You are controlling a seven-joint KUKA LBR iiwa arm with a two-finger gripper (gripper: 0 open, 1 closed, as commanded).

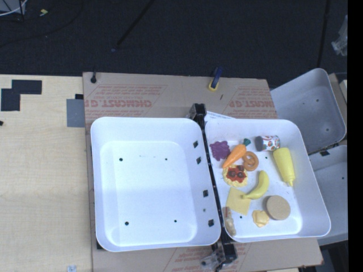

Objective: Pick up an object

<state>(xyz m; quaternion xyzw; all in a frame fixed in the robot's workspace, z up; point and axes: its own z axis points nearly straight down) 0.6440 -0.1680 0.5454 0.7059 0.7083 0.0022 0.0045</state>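
Observation:
The right white bin point(315, 197) holds several toy foods. Purple grapes point(220, 149) lie at its far left, beside an orange carrot point(234, 155) and a brown pretzel point(250, 161). A small can point(268, 143) lies near the far wall, and a yellow mustard bottle point(284, 165) rests just below it. A banana point(259, 186) curves through the middle, next to a small red-topped tart point(235, 175). Nearer the front are a yellow cheese wedge point(239, 200), a round tan bun point(278, 207), and a small yellow piece point(260, 217).
The left white bin point(147, 186) sits beside the right one, joined by a black clip strip point(205, 169). Both rest on cardboard point(147, 98) over the wooden bench point(39, 180). A grey metal plate point(309, 103) stands at the right, and a blue-yellow clamp point(215, 79) at the back.

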